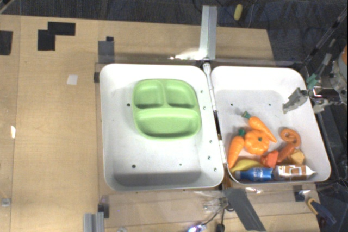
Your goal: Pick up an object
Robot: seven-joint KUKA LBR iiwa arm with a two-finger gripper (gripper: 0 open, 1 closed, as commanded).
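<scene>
Jaws: we cannot tell whether they are parted or closed; the gripper (296,100) is a small grey shape at the right bin's far right edge, with nothing visible between its tips.
Left bin (117,117): we see a green divided plate (165,107) lying flat near its middle, apart from the walls, plausibly set there as a drop-off spot.
Divider: the two bins touch along a shared rim, so anything carried across must be lifted over it.
Right bin (261,84): we see toy foods heaped in the near corner, the bin's upper floor left bare.
Candidate objects: an orange pumpkin (256,141) sits mid-heap with one carrot (260,125) lying across its top and another carrot (235,150) against its left side; a blue bottle (256,174) lies along the near wall.
Task status: we judge the pick not yet made; the gripper is above and to the right of the heap, well apart from it.
Risk: the pieces touch, so we judge a grasp may disturb neighbours.
</scene>
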